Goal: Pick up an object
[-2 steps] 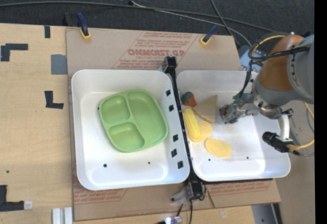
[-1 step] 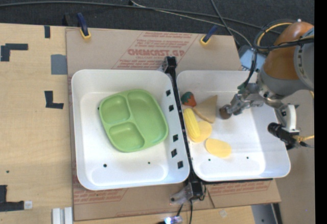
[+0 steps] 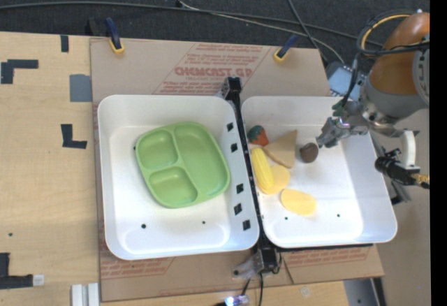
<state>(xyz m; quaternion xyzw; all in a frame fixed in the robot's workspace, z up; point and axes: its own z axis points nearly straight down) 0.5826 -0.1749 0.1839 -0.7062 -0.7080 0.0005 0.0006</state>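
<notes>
Landmark: the black divider point(image 3: 241, 158) between the two white bins serves as the reference for every place below.

Left bin point(image 3: 115, 228): on the far side of the divider from the arm; it holds a green sectioned tray point(image 3: 183, 163), lying flat and well apart from the gripper.

Right bin point(image 3: 363, 221): on the arm's side of the divider; all the small pickable pieces lie here, which is probably why the arm reaches into this bin.

Corn cob point(image 3: 262, 168): yellow, lying just beside the divider.

Tan wedge point(image 3: 283, 151): a little further from the divider than the corn, touching or overlapping a pale yellow piece below it.

Red-orange piece point(image 3: 259, 134): close to the divider, toward the bin's back wall.

Yellow oval point(image 3: 299, 201): further from the divider, toward the front wall.

Brown lump point(image 3: 309, 152): furthest of the cluster from the divider; it looks the likely target.

Gripper point(image 3: 328, 137): low over the right bin, tilted, its tip just beside the brown lump. How wide it stands and whether it touches the lump cannot be told; nothing can be seen held.

Judgement: the pickup is not yet shown done.
</notes>
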